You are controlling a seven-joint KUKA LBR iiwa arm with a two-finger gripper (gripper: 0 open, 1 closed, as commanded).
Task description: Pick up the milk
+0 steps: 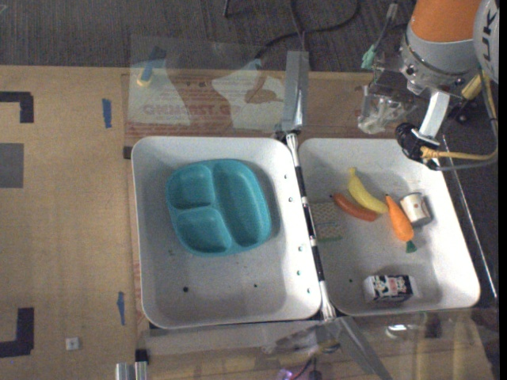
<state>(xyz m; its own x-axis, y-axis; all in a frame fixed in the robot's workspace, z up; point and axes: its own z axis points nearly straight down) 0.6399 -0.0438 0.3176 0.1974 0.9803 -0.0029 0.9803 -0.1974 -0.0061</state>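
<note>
- Brown bench (71,212) bearing two white bins side by side, left bin (150,291) and right bin (451,283).
- Left bin: teal divided plate (220,206).
- Right bin, lower centre: milk (389,287) carton on its side.
- Right bin, middle: banana (363,191), carrot (399,218), metal can (415,208).
- Upper right of frame: gripper (379,109), hovering beyond the right bin's far rim; whether it is wide or narrow cannot be told.

The arm's gripper (380,109) hangs over the far edge of the right bin (459,279), well apart from the milk (390,286), which lies on its side near the front wall. Further back sit a banana (364,192), a red sausage (355,207), a carrot (399,218) and a small can (415,209). The left bin (150,291) holds a teal divided plate (220,207).
</note>
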